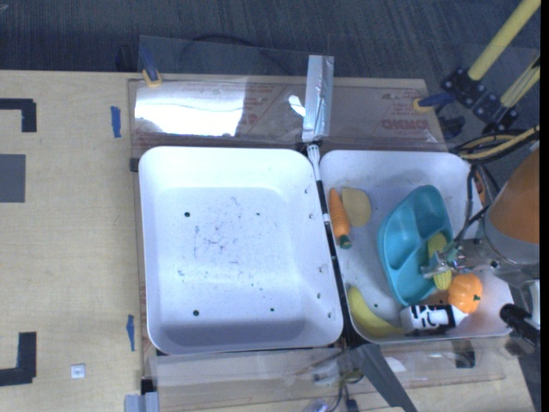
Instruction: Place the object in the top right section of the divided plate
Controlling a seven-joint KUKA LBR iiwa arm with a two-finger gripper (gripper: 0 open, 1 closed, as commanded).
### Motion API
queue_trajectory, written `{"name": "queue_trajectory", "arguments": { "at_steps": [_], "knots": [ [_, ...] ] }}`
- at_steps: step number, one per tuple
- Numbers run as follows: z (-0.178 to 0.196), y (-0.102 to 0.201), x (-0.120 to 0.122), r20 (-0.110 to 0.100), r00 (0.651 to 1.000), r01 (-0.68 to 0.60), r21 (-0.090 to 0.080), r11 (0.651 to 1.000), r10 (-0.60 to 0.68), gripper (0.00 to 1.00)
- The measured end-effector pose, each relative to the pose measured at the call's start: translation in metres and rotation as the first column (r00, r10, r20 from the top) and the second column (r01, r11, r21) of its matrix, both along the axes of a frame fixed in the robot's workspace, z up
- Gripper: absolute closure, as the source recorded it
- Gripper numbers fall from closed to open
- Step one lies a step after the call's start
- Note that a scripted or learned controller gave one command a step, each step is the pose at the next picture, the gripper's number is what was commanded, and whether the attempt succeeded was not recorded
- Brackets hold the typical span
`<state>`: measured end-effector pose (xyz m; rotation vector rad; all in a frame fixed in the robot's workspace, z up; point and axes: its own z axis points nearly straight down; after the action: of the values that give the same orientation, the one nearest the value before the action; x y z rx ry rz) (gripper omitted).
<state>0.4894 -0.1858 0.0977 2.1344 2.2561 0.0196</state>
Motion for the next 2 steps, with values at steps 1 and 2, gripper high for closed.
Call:
{"name": "queue_trajectory", "arguments": {
  "at_steps": [1,2],
  "knots": [
    [0.001,0.041,0.001,-0.003,0.938,-0.347,-0.011,0.938,0.347,1.00],
    [-0.001,0.057,0.040,-0.014,0.733,-0.681,-0.018,0.733,0.680,1.00]
  ]
}}
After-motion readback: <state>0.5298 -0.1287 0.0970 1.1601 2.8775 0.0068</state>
